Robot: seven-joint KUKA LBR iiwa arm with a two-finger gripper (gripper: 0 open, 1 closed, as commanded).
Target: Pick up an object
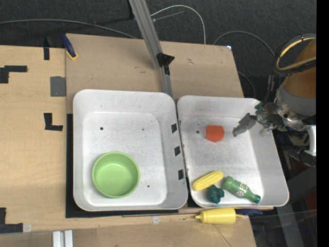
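The gripper (245, 124) sits at the right of the frame, above the upper right part of the right bin (267, 189). Whether it is spread or pressed together cannot be told — nothing shows between its tips. An orange block (215, 133) lies just left of it, apart from it, on the bin floor. At the bin's lower edge lie a yellow corn cob (207, 180), a dark green piece (215, 194) and a green bottle (240, 189). A yellow bottle (218, 216) lies outside, below the bin. The left bin (82, 138) holds a green bowl (116, 174) at its lower left.
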